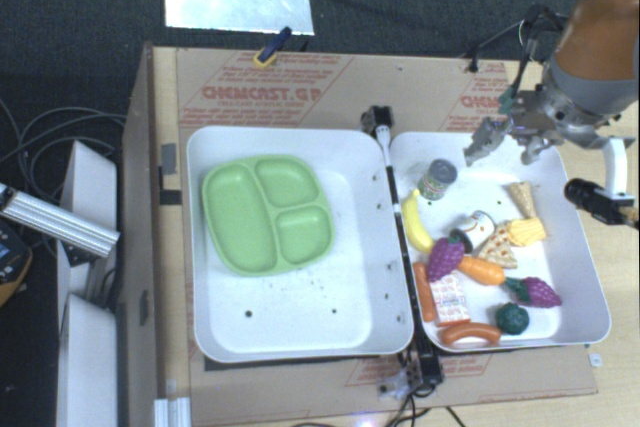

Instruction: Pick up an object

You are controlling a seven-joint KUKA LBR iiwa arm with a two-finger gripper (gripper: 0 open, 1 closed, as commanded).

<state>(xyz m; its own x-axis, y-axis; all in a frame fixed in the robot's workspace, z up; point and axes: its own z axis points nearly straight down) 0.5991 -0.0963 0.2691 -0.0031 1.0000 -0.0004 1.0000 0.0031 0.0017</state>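
My gripper hangs above the far edge of the right bin, open, with nothing between its two fingers. Below it in the bin lie a small grey can, a yellow banana, a cheese wedge, a purple grape bunch, an orange carrot, a second purple bunch, a dark green piece and a red sausage. The can is the nearest, down and to the left of the fingers.
The left bin holds a green divided plate. A black clamp sits at the far end of the ridge between the bins. The bench is cardboard.
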